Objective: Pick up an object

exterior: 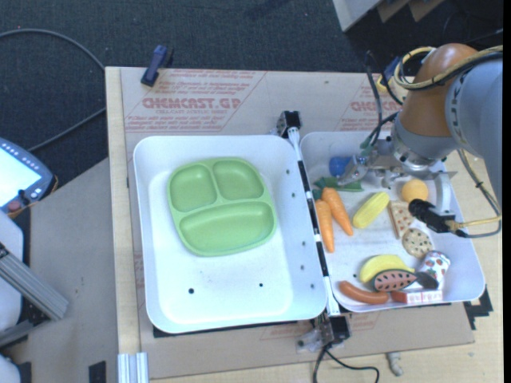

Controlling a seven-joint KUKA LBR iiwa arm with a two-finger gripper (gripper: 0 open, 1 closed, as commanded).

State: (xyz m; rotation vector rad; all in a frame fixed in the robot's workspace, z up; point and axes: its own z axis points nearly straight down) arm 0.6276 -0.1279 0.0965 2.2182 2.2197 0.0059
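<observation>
Brown cardboard printed "CHEMCAST G.P" in red is lying under both white bins. Whether the gripper is open, I cannot tell; it is hovering over the right bin, with an orange ball just beside it and a yellow corn cob near.

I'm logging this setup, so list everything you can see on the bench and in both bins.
divided plate: 1, green, left bin
carrots: 2, orange, right bin, left side
corn cob: 1, yellow, right bin centre
orange ball: 1, right bin, by the arm
blue item: 1, right bin, far corner
cookie: 1, tan
banana: 1, yellow, near side
hot dog: 1, red
blue clip: 1, bench, far left
arm: 1, grey and orange, over right bin
</observation>
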